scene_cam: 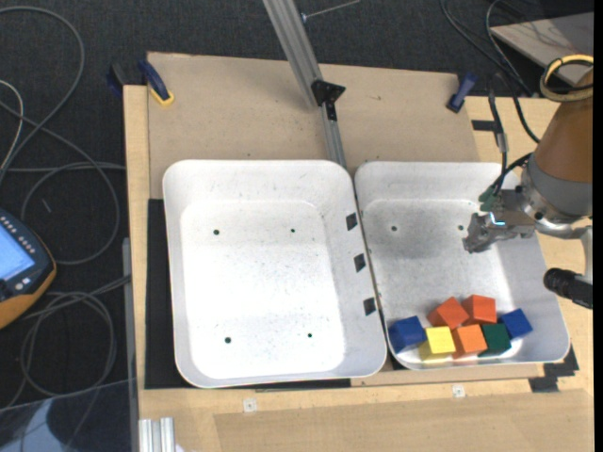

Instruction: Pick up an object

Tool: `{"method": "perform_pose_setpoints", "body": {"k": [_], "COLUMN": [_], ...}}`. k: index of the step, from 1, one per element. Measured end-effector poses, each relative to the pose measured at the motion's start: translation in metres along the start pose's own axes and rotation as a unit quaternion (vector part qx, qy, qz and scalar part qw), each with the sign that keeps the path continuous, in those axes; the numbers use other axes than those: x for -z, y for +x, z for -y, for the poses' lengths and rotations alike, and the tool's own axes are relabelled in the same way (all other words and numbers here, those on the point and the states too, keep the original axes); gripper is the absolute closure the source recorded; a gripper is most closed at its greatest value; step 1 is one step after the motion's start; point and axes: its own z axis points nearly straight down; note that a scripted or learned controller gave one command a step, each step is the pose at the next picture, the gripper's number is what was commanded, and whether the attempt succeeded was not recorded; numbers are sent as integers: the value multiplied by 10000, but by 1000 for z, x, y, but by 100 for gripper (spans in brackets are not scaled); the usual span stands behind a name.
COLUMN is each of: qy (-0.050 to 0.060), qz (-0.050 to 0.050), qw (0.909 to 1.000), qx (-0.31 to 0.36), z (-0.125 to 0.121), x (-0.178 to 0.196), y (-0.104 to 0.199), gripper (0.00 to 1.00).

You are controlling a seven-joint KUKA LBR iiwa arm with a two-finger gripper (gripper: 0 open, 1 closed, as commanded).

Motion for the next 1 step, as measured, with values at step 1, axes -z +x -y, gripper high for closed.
{"method": "perform_pose_setpoints", "body": {"k": [1], "qy": [-14], "qz": [-5], "qw": [10000], "qx": [29], "z": [0], "x": [0], "y": [48], "gripper": [100]}}
